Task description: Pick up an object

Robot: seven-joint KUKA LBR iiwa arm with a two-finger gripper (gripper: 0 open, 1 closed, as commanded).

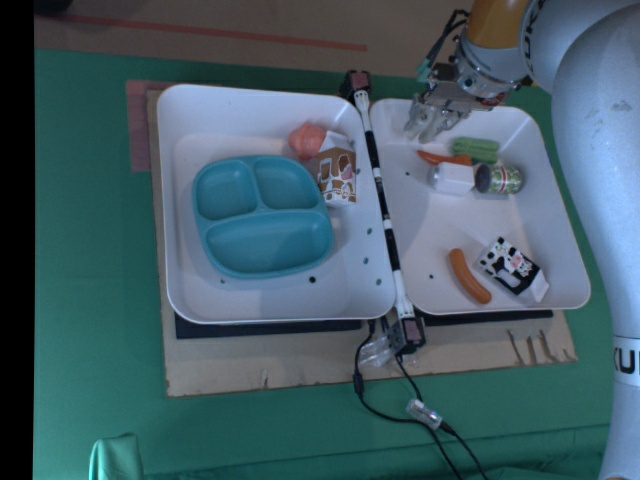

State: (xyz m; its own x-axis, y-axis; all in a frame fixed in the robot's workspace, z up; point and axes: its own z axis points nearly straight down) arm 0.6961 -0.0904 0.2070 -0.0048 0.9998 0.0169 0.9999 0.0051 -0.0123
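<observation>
I see the pincer [432,121] hanging over the far edge of the right bin [560,203], its fingers parted with nothing between them; just beneath it lie a carrot [440,157], a green vegetable [475,148], a white cup [452,177] and a can [499,179]; nearer me sit a sausage [468,275] and a cow-print carton [509,266]; the left bin [200,118] carries a teal divided plate [262,215].

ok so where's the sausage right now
The sausage lies in the right bin, near its front edge, just left of the black-and-white carton.
</observation>
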